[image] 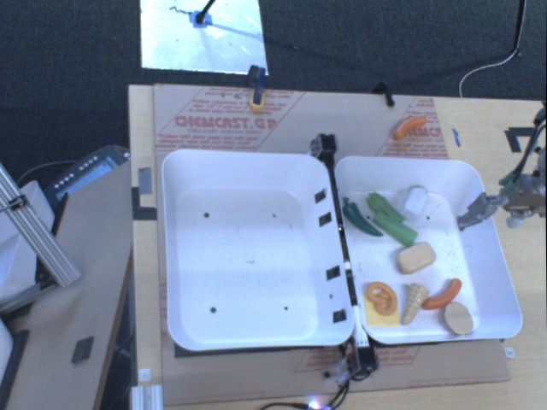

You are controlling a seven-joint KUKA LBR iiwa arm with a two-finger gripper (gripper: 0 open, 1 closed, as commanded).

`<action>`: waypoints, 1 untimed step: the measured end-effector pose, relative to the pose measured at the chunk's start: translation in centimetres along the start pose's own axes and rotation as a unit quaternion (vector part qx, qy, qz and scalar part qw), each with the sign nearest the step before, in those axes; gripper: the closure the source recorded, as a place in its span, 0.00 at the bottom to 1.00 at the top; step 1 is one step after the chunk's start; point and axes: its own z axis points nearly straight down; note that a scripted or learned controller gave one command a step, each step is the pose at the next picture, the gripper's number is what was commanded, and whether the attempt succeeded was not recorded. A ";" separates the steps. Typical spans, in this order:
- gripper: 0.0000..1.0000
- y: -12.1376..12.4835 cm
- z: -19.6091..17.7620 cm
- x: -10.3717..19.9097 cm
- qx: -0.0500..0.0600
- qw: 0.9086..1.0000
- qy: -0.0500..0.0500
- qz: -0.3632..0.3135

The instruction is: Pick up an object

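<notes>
The right white bin (504,289) holds several toy foods. Green pieces (391,219) lie next to a dark green pepper (361,220). A white lump (415,201) sits at the back. A tan bread piece (415,257) is in the middle. Toward the front are a pretzel (382,295) on a yellow slice, a cone (414,301), a red sausage (443,294) and a round tan piece (458,318). My gripper (475,213) hangs over the bin's right side, apart from the food, with nothing seen in it.
The left white bin (179,254) stands beside the right one, joined by a black divider (338,229). An orange sausage (410,127) lies outside on the board behind the right bin. A yellow clamp (256,101) sits at the board's back edge.
</notes>
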 end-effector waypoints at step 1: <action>0.00 0.9 15.8 -0.7 -0.008 1.000 -0.003 0.000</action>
